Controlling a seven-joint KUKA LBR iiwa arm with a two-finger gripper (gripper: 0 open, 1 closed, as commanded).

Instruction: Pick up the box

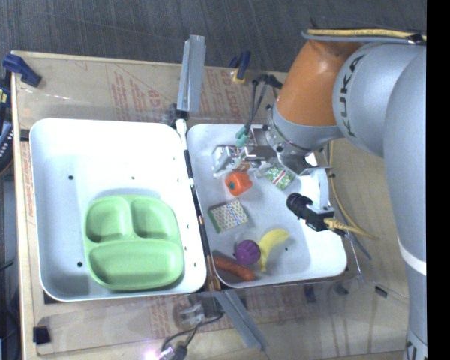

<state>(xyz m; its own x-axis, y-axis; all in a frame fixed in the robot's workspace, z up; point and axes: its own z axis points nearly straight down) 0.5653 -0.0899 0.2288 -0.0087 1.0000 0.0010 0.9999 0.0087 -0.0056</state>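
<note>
Looming closest to the lens, the grey arm with its orange band reaches in from the right over a brown tabletop that carries two shallow white bins side by side. A blue clamp grips the tabletop's far left corner. The left bin holds a green divided tray with three compartments, set in the near half and close to the bin's right wall; the far half of that bin's floor is open white. A metal rail stands at the far end of the seam where the two bins meet. The right bin is the crowded one. A reddish-orange carrot-shaped piece lies along its near wall. The box, flat with a speckled patterned top, lies just beside the left wall about midway down the bin, and an orange object sits just beyond it. A purple ball-like piece touches a yellow banana toward the front, and a small green-and-white packet lies farther back under the wrist. The gripper hangs at the bin's far end, just beside the orange object and apart from the box; whether it is spread or closed cannot be told from this angle. Bare floor shows to the right of the box, between it and the banana, while its left edge sits close to the bin wall.
</note>
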